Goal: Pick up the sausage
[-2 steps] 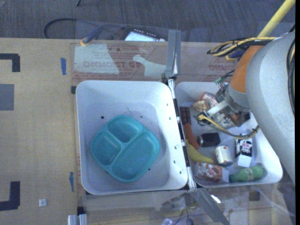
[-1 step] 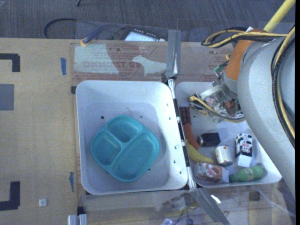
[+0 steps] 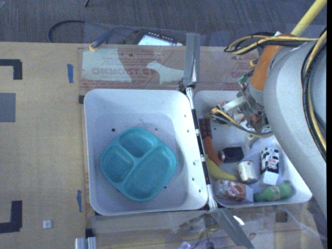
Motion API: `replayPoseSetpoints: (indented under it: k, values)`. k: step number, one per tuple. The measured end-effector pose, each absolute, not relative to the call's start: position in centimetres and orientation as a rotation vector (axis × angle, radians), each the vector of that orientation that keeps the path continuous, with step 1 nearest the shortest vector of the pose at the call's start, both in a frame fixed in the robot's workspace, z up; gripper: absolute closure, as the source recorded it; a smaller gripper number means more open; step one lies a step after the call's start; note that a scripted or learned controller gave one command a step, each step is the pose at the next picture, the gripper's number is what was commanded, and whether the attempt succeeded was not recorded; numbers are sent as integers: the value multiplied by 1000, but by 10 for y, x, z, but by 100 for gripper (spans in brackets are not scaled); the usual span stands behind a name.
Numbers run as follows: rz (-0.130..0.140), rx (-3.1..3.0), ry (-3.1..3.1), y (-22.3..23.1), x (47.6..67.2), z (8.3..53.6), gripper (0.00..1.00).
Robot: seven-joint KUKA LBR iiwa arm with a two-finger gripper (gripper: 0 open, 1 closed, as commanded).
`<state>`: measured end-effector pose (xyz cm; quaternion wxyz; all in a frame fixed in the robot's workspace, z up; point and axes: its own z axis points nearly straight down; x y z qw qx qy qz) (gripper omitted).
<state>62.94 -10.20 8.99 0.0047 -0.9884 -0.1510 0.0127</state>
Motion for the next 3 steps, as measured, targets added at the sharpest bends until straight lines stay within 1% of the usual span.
replayPoseSetpoints:
  k: [1, 2, 3]
  values:
    - [16, -3100, -484, -99, 634, 100, 100]
    - [-1, -3124, -315, 11, 626, 184, 100]
    - [-2, -3125, -312, -13, 644, 229, 100]
